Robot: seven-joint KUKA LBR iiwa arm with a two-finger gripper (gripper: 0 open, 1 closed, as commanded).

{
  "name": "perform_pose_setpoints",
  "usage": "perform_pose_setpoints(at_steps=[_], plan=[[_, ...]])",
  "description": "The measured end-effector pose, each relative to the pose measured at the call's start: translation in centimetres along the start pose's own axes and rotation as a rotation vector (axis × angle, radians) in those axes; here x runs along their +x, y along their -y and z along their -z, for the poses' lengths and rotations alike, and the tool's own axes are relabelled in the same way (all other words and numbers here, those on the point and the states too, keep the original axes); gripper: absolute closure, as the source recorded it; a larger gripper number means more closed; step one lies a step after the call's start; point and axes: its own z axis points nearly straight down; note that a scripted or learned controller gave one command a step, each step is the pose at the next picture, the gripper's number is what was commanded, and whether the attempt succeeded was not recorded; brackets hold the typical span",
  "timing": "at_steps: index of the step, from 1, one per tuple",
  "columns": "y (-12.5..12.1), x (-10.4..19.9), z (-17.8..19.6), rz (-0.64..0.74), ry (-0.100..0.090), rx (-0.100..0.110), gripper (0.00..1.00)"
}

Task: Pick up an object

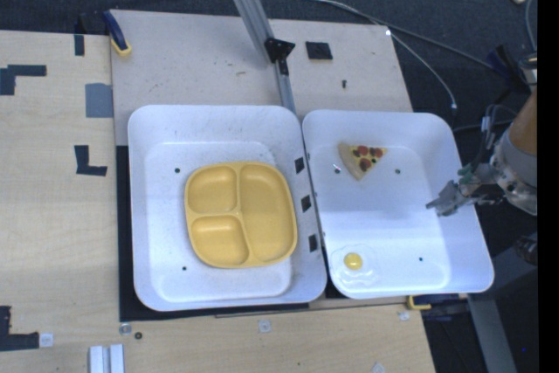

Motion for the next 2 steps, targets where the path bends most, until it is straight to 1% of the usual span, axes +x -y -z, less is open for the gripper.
perform_pose_setpoints(at_steps=[1,2], plan=[[-0.1,0.0,2.4,0.000,-0.001,0.003,1.00],[-1.3,5.1,1.5,0.005,-0.004,0.005,1.00]])
